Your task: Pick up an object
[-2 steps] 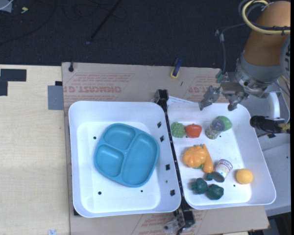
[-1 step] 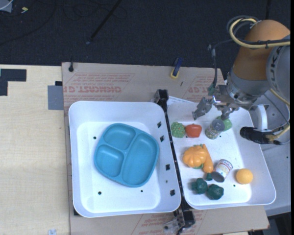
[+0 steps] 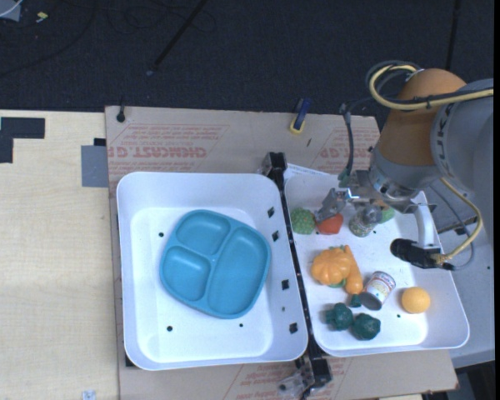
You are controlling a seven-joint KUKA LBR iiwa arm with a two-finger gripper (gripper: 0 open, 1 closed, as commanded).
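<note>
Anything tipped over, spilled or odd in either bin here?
One thing: the small can in the right bin lies on its side among the toy food, its round end facing the camera, next to the orange pepper-like toy. The blue divided plate sits flat but turned at an angle in the left bin. Nothing looks spilled or broken.

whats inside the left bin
The left bin holds one thing: a blue divided plate with three compartments, lying flat near the middle. White bin floor shows around it. Whatever lies under the plate is covered.
</note>
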